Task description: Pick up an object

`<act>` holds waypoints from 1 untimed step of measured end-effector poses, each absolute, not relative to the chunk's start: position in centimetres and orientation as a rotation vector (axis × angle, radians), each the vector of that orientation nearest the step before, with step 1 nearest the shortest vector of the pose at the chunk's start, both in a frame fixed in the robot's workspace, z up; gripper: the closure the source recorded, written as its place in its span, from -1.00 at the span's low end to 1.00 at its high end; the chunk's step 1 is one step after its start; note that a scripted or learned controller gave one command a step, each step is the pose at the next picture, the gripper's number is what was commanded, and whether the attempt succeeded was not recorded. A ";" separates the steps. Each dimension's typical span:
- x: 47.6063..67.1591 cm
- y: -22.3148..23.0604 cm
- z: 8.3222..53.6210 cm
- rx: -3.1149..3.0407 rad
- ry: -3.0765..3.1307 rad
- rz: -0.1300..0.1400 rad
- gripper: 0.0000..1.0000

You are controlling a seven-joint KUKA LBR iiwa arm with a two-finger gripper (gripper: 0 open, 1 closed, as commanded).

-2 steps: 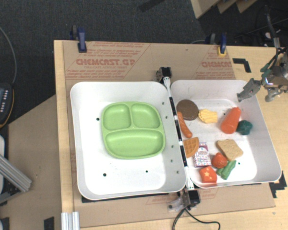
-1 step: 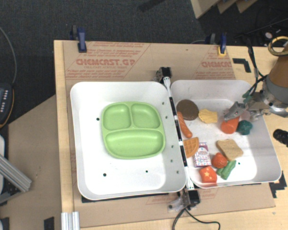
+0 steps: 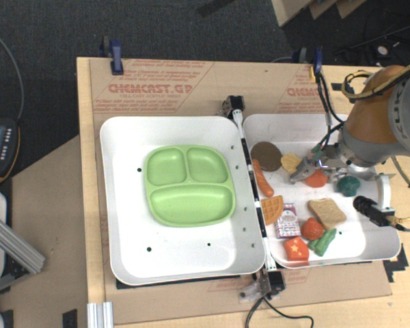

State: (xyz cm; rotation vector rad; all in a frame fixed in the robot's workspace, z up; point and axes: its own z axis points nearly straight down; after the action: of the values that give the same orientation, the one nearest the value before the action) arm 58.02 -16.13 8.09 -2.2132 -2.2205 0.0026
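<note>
**Mia:** Where is the arm?

**Sam:** It comes in from three o'clock. The claw (image 3: 307, 173) is low in the right bin (image 3: 379, 248), near the middle. Its two metal fingers (image 3: 299, 175) point toward nine o'clock.

**Mia:** Is it holding something?

**Sam:** A small red-orange toy (image 3: 316, 179) sits right at the claw. I cannot tell if the fingers are squeezed on it or loose.

**Mia:** What else is in that bin?

**Sam:** A brown round thing (image 3: 266, 155) at eleven o'clock, with a little yellow piece (image 3: 290, 162) just beside it. An orange carrot (image 3: 262, 181) lies along the nine o'clock wall. A waffle (image 3: 271, 208) and a small pink box (image 3: 286, 222) are below it. A slice of bread (image 3: 326, 212) is near five o'clock. A red tomato (image 3: 313, 228) touches a green pepper (image 3: 324, 242). A red-orange block (image 3: 296, 249) sits at six o'clock. A teal ball (image 3: 348, 183) is at three o'clock.

**Mia:** And the left bin (image 3: 123, 203)?

**Sam:** A green plate (image 3: 189, 185) with three parts lies in the middle.
</note>
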 end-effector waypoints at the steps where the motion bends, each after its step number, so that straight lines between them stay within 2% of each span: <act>1: 58.2 -16.4 9.6 -2.223 -2.224 -0.002 1.00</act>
State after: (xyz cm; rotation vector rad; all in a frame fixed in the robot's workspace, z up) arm 58.20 -16.42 9.58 -2.2232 -2.2241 -0.0022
